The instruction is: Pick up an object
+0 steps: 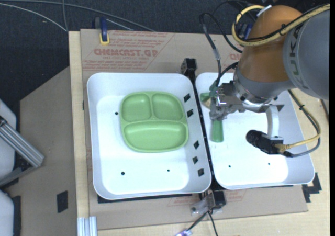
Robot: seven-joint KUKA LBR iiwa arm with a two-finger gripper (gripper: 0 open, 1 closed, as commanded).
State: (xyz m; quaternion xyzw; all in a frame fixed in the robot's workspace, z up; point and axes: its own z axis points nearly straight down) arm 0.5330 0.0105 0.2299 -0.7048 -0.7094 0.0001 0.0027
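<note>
A slim green stick-shaped object (216, 131) lies lengthwise along the left side of the right bin (261, 175), close to the wall between the bins. My gripper (219, 110) is directly over its far end, and the wrist hides that end. A small green bit (213, 90) shows just beyond the gripper. Whether the object is off the bin floor is unclear. A light green divided plate (154, 121) rests in the middle of the left bin (141, 177).
The grey and orange arm (272, 46) covers the far half of the right bin. A black part with a yellow cable (263, 142) hangs over the middle of that bin. Black clips (197, 148) line the wall between the bins. Cables trail at the back.
</note>
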